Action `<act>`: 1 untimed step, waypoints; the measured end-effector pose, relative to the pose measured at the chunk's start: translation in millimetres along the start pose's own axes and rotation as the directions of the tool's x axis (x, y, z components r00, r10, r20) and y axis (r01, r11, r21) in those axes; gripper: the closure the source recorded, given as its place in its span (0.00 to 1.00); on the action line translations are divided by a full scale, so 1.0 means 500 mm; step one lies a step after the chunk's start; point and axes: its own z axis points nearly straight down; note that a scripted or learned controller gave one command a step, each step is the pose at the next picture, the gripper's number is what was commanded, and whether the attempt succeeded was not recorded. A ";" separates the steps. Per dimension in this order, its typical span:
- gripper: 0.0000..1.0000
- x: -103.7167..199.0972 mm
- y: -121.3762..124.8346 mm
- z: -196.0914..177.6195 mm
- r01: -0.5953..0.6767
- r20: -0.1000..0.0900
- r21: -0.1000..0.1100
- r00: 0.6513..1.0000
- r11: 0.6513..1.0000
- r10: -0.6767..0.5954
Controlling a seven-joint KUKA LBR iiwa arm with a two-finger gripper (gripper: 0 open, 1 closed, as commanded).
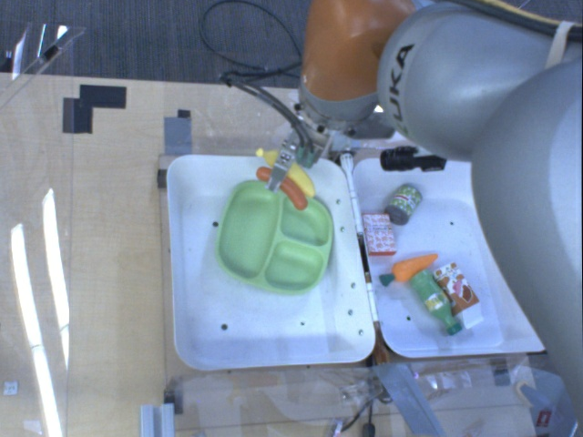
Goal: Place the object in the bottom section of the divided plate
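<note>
The gripper (281, 165) pinches a toy hot dog (290, 188) over the far rim of the green divided plate (273, 237) in the left bin (196, 335). This looks like the carrying step. Next, it needs to move toward the near section and let go.

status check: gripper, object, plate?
Gripper at the green divided plate's top edge, right over the hot dog toy; grip unclear. Toy straddles the plate's upper rim, not in the bottom section. Plate compartments unobstructed.
</note>
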 end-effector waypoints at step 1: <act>1.00 0.010 0.021 -0.036 0.138 0.001 -0.001 0.990 0.990 -0.138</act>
